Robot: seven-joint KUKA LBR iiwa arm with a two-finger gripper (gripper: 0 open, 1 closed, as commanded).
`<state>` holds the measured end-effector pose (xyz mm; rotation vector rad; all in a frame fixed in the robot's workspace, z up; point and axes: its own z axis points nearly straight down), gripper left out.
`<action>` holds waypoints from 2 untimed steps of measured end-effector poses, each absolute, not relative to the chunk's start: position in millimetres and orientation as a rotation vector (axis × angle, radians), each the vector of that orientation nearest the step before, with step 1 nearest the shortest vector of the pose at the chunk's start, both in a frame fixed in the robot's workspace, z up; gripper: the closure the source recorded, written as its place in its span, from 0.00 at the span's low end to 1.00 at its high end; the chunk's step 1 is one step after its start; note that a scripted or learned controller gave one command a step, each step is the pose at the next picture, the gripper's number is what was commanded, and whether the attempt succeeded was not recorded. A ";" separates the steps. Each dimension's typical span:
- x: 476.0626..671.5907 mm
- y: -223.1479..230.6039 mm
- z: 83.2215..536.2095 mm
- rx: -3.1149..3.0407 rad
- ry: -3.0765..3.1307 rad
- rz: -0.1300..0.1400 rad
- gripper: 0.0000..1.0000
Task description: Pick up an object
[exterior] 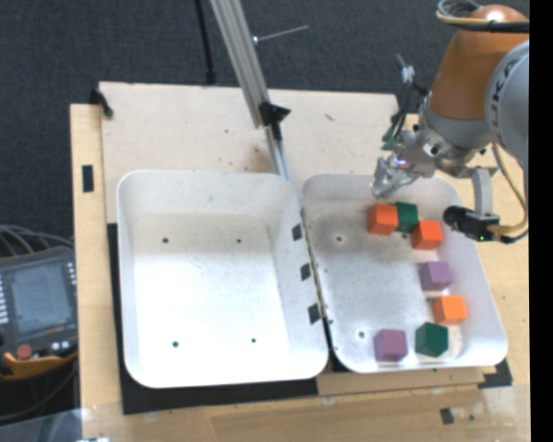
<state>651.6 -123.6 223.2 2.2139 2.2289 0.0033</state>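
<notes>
A: In the right bin (479, 274), what are you seeing at the far end?

B: You are looking at the gripper (388, 181) hanging over the far left part of that bin, just above an orange block (382, 219). Whether the fingers are open or closed, I cannot tell; they are blurring into the white wall.

A: And what is sitting around that orange block?

B: A dark green block (406, 215) is touching its right side, and a second orange block (427, 234) is sitting just to the right of that, a little nearer. Nothing is showing between the fingers.

A: What else is lying in that bin?

B: Along the right side you are seeing a purple block (434, 275), then a third orange block (451, 308) nearer. At the near edge a green block (431, 339) and another purple block (390, 344) are sitting side by side.

A: And to the left?

B: The left bin (138, 247) is lying beside it on the tabletop (166, 127), and a slanted metal rail (244, 58) is rising from between the bins at the far side.
</notes>
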 end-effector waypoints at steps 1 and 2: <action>632.8 -68.7 225.1 2.215 2.229 0.002 1.00; 628.4 -15.5 238.0 2.212 2.229 0.004 1.00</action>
